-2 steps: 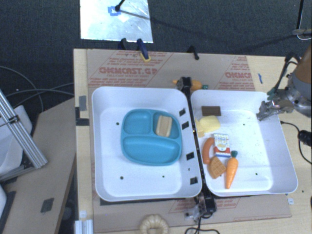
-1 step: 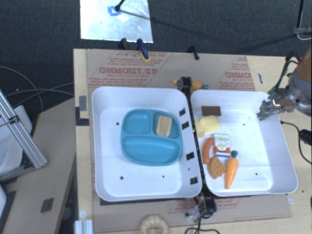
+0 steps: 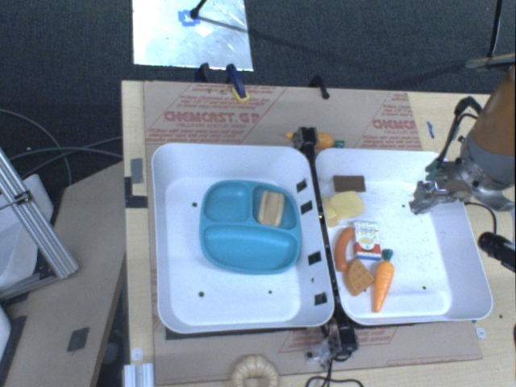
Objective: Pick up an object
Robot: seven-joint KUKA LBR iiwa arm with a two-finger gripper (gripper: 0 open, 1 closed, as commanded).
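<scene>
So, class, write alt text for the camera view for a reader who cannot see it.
A robot arm's gripper hangs over the right bin, apart from a cluster of toy food along that bin's left side, including a carrot and a sausage. The left bin holds a blue divided plate with a piece of bread in one compartment.

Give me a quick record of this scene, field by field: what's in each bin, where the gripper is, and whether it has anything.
left bin: blue divided plate with a tan bread piece in its upper right compartment
right bin: brown block, yellow piece, sausage, small carton, waffle piece, carrot
gripper: over the right bin's upper right, apart from the food
held: nothing visible
</scene>
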